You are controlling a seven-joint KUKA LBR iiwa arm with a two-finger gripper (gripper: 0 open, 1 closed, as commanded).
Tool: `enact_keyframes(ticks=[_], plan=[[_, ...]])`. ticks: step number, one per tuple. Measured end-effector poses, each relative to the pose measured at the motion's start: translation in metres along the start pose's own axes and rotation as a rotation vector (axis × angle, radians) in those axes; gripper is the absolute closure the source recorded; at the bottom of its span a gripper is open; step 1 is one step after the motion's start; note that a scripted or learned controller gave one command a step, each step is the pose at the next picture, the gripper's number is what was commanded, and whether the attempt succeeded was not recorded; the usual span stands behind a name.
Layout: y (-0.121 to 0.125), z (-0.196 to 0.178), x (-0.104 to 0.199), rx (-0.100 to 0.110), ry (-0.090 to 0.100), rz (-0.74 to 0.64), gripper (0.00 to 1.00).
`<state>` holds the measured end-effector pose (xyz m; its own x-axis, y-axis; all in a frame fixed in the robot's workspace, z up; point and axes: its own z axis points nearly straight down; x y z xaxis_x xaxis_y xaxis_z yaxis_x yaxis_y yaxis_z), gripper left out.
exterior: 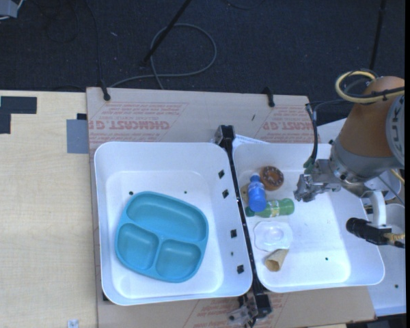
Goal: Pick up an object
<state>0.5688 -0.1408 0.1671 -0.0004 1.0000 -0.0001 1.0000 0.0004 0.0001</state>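
Currently your gripper (pixel 307 188), fingers unreadable, approaches the green plastic bottle (pixel 276 208); next you must lower onto it.

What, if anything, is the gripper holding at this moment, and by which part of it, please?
Nothing appears to be held. The gripper hovers over the right bin, just right of the green bottle, with nothing between its fingers.

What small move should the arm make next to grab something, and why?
Probably ease the gripper left and down toward the green bottle. It hovers over the right bin, just right of the bottle, with nothing seen between its fingers.
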Motion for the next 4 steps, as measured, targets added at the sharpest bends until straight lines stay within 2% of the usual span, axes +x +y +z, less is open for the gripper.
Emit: enact_keyframes(ticks=[2,3,4], plan=[[0.008,-0.111,-0.009,-0.004,-0.001,-0.001,1.00],[-0.004,-0.112,0.040,0.003,0.002,-0.004,1.00],[-0.005,-0.107,0.099,0.004,0.003,-0.005,1.00]])
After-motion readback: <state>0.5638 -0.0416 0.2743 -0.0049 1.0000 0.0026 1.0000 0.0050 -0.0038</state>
